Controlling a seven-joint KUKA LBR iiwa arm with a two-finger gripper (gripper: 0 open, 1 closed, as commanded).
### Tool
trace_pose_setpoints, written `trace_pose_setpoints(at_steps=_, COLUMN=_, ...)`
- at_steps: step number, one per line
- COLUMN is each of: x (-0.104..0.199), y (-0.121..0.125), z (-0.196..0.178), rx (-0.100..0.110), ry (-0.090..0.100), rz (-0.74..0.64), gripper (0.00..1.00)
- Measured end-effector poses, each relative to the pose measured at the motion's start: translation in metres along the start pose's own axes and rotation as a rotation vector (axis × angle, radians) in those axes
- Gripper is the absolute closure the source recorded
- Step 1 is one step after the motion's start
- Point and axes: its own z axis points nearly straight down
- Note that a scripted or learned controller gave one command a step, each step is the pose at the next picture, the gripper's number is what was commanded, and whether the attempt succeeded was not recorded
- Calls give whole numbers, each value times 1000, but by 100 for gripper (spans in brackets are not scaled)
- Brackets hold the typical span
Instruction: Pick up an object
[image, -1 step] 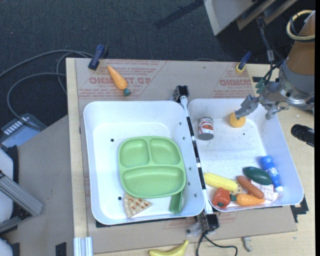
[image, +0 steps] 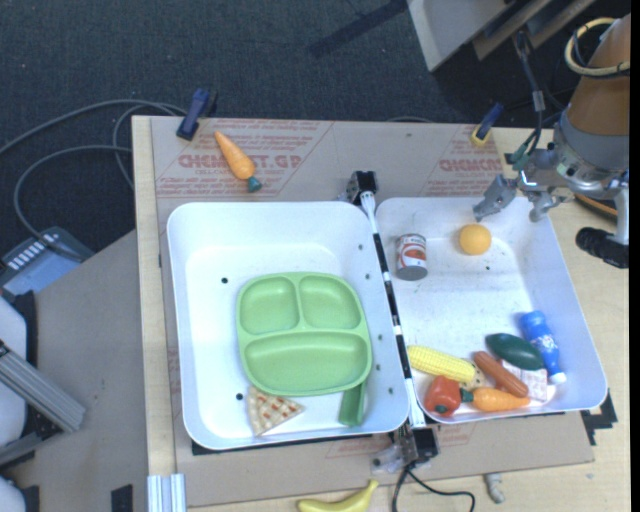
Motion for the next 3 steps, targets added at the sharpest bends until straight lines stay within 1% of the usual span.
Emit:
trace_pose_setpoints(at_steps=1, x=-25, y=13, z=63, rx=3, ry=1, rz=-1, gripper=0)
trace_pose_setpoints(at_steps=2, x=-40, y=14, z=113, rx=9, ry=17, rz=-5, gripper=0)
trace_pose_setpoints(at_steps=3, x=-45, y=15, z=101, rx=-2, ry=2, rz=-4, gripper=100)
